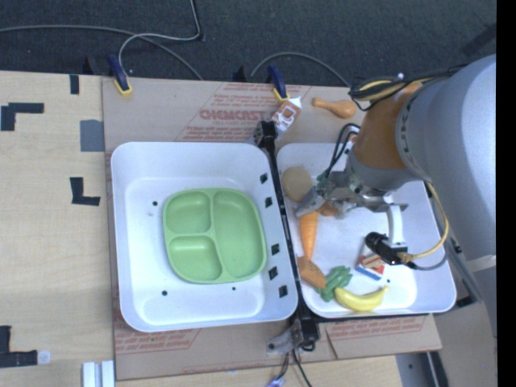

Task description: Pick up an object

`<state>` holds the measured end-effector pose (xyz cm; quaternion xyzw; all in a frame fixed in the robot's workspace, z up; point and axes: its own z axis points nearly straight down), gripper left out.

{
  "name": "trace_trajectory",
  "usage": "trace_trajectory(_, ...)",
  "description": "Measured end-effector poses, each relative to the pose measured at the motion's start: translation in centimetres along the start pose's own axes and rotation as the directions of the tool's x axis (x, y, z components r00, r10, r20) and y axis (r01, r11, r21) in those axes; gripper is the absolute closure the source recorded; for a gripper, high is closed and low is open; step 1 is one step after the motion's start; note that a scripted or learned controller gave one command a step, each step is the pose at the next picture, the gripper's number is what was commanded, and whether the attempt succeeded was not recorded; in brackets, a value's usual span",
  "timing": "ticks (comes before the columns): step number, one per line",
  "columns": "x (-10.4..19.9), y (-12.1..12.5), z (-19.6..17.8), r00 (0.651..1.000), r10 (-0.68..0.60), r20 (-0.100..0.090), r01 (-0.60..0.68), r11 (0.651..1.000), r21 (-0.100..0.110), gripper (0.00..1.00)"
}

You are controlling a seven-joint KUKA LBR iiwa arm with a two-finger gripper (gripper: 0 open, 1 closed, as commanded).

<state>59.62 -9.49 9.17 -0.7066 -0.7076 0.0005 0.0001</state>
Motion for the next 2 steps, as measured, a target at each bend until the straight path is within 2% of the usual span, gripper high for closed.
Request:
trace_trajectory(1, 0.12, -1.37, 0.52, 1.000, 0.000, 0.002, 0.000, 1.000, -0.006, 0.00)
trace_trajectory(2, 0.10, -1.38, -0.42, 1.000, 0.000, 0.003, 0.000, 1.000, -0.005, 1.00)
